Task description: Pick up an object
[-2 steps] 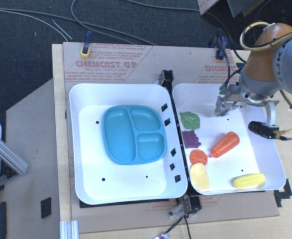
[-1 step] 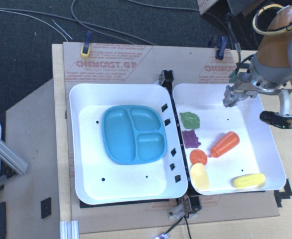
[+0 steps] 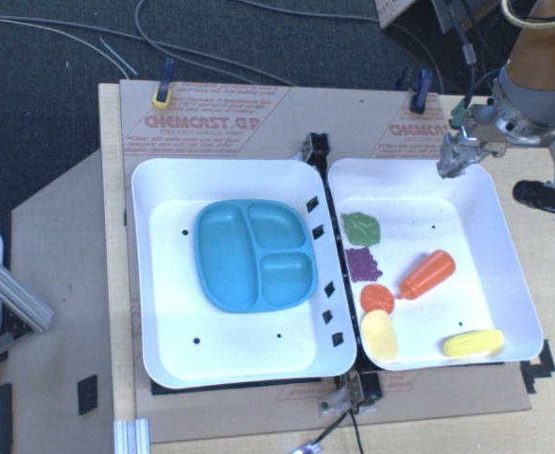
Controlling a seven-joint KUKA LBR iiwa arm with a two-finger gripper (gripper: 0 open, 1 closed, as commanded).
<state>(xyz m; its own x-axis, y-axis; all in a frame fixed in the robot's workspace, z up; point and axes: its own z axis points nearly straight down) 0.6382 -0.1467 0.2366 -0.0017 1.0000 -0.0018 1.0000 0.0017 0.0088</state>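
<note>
The claw [image 3: 452,162] hung over the far edge of the right bin [image 3: 510,244]. I could not tell how wide it was, and nothing showed in it. It looked like the very start of the job: no toy had been picked up yet, and all of them lay flat in the bin.

I think the next move was to pick one toy, swing over it, and go straight down with room on both sides.

The toys were all below the claw, nearer the front of the bin. The orange carrot [image 3: 427,274] was the nearest one, lying on a slant with space all around it, so it looked like an easy pick. The green leaf [image 3: 360,227] and the purple piece [image 3: 362,264] lay to the claw's left, close to the wall between the bins. The red tomato [image 3: 377,298] touched the pale yellow toy [image 3: 379,335], so those two might bump. The yellow corn [image 3: 473,343] lay farthest away, near the front wall.
</note>
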